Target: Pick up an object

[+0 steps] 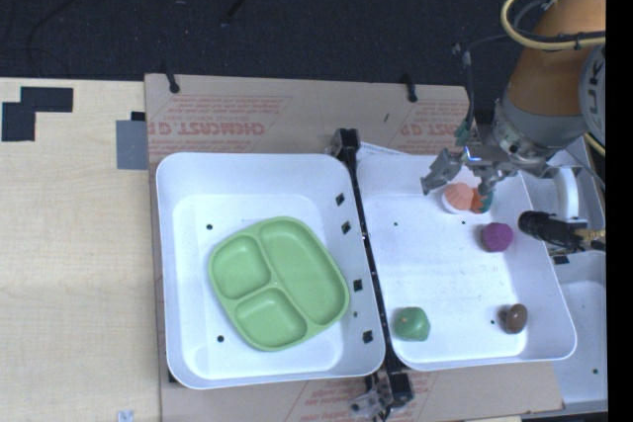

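Observation:
My gripper (pixel 459 189) hangs over the back of the right bin (pixel 435 351), its fingers spread open on either side of a small orange-pink object (pixel 458 199) that lies on the bin floor. Nothing is lifted. A purple object (pixel 497 236) lies just to the right and nearer the front. A green object (pixel 410 323) rests near the bin's front left, and a brown one (pixel 512 317) near its front right.
The left bin (pixel 188 212) holds a green divided plate (pixel 278 283). A black divider (pixel 358 242) runs between the bins. A black fitting (pixel 552 228) juts in at the right bin's right rim. Cardboard lies under both bins.

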Controlling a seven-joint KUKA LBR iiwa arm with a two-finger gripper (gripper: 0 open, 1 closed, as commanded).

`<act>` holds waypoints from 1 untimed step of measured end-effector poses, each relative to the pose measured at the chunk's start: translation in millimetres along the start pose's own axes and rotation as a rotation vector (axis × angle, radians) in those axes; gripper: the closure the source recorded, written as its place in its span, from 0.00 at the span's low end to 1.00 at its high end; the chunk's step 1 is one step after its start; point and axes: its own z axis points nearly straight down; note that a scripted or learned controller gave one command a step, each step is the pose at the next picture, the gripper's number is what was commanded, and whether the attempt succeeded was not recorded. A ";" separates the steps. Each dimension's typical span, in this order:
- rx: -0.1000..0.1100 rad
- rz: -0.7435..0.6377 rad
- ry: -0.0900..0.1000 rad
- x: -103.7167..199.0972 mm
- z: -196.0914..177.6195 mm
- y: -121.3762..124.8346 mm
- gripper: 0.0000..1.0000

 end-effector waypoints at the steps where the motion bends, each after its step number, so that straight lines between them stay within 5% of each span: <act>1: 0.006 0.000 0.001 -2.1 63.2 2.6 0.00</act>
